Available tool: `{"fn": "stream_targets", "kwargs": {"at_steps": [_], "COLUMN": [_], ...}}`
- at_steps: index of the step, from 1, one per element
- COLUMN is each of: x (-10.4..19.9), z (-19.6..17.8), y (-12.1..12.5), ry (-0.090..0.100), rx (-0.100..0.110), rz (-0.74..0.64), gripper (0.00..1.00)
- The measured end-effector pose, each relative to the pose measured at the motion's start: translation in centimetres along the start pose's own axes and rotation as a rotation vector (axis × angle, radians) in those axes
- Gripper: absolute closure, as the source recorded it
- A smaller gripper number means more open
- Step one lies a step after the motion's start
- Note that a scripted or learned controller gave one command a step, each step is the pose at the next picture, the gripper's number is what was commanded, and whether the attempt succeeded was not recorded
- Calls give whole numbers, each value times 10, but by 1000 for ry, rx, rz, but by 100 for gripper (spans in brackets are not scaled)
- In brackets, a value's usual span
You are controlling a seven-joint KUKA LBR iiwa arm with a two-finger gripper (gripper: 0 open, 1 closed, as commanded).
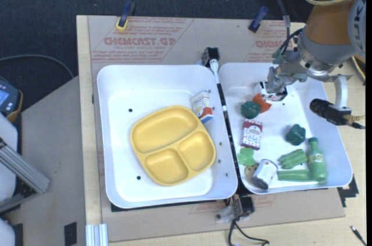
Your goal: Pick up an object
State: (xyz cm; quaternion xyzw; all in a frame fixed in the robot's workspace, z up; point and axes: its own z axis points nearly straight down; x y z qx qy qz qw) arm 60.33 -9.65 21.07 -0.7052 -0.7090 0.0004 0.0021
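My gripper [273, 91] hangs low over the far part of the right bin [340, 146], its tips just above a small orange piece [263, 103] and beside a dark green lump [251, 109]. A red packet [251, 135] lies nearer the front. Further right are a round dark green object [295, 134], a green bottle [317, 159] and green toy vegetables [292, 158]. A silver can [264, 173] lies at the bin's front. I see nothing between the fingers.
The left bin [116, 88] holds a yellow divided plate [172, 144] and a small white carton [202, 104] by its right wall. A black clamp [210, 56] sits between the bins at the back. The arm's black cable fitting [328, 111] overhangs the right bin.
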Motion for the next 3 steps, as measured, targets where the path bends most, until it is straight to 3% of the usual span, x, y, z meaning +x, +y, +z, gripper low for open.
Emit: {"fn": "stream_targets", "kwargs": {"at_steps": [1, 2, 3], "x": [50, 63, 66], "z": [0, -20, -10], "y": [-16, -30, -11], "ry": [0, -1, -3], "rx": [0, -2, -6], "rz": [0, 4, 4], "gripper": [100, 100, 100]}}
